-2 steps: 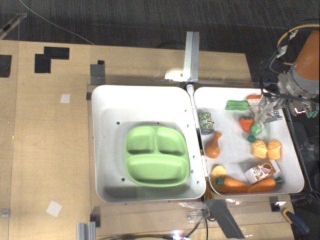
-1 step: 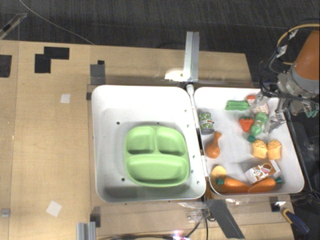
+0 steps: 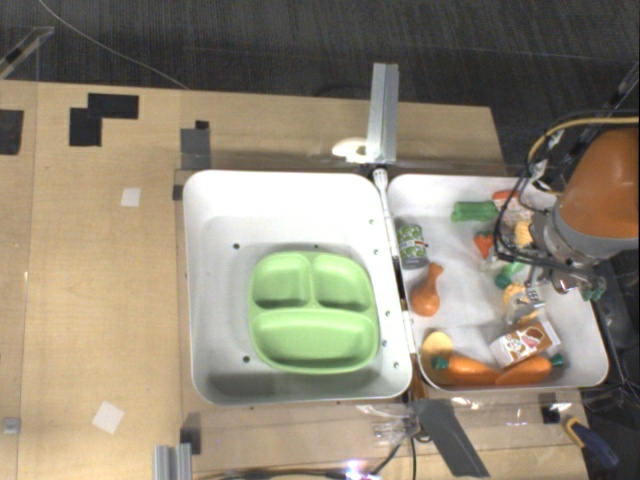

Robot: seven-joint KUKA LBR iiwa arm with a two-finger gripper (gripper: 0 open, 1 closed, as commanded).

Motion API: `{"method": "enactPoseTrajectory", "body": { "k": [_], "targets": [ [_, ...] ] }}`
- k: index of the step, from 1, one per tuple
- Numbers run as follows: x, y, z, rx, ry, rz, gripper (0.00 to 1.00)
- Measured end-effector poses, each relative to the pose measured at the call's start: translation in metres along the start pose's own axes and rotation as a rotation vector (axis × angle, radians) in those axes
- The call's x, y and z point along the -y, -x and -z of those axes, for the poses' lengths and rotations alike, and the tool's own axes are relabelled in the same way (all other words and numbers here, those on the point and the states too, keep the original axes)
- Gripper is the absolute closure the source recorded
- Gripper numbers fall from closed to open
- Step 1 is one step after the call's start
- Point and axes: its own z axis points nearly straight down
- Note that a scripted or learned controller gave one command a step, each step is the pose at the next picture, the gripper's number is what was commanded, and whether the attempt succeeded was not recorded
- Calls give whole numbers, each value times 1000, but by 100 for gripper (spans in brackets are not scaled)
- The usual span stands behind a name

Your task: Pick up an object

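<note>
Over the right bin (image 3: 598,340), the gripper (image 3: 527,286) is hovering above a small carton (image 3: 522,345) and 2 carrots (image 3: 470,370); whether its fingers are parted cannot be told. A green divided plate (image 3: 314,311) is sitting in the left bin (image 3: 210,268).

**Bench and floor, overhead view**

Light wooden bench top (image 3: 90,298) fills the left and centre, with black square markings (image 3: 100,116) near its far left corner and two pale paper squares (image 3: 131,197) stuck on the surface. Dark grey ribbed carpet floor (image 3: 300,18) runs along the top, a thin cable (image 3: 110,43) trailing across it. Upright aluminium profile post (image 3: 384,113) stands at the bench's far edge. Lighting even, soft shadows
</note>
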Motion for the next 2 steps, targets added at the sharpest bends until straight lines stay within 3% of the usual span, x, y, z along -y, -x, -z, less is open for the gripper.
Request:
{"method": "enactPoseTrajectory", "body": {
  "k": [1,2],
  "targets": [
    [-17,9,0,1,-2,26,0],
    [-17,15,16,19,-8,32,100]
  ]
}}
